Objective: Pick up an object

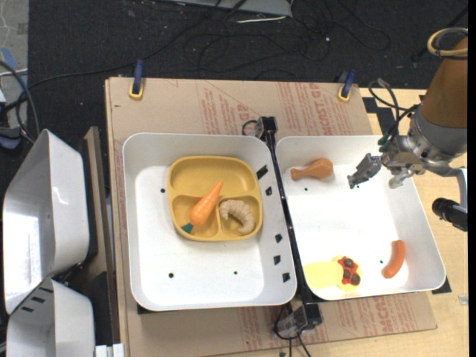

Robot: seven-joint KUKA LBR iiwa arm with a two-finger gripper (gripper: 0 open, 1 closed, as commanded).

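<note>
The hand [364, 172] was found hovering over the upper part of the right bin [416, 222], its fingers slightly parted and nothing seen between them. The arm [446, 103] was seen reaching in from the right side.

The nearest candidate for pickup, a toy drumstick [313, 171], was noted just to the left of the hand, lying flat on the bin floor and clear of the walls. It was judged to be light, stiff and smooth plastic, hence somewhat slippery. A grip across the narrow shank was judged preferable, since the rounded meaty end would tend to slide out of the fingers.

Other items were recorded in the same bin: a sausage [393, 259] well below and to the right of the hand, close to the right wall, and a flat yellow piece [324, 274] with a dark red cluster [348, 270] at its edge, well below the hand near the front wall. Both were judged less convenient.

In the left bin [149, 222], well to the left of the hand, a yellow divided plate [212, 171] was seen holding a carrot [206, 204] and a shrimp [239, 215] in separate compartments.

Nothing was observed between the hand and the drumstick; the divider between the bins lay just beyond it.
</note>
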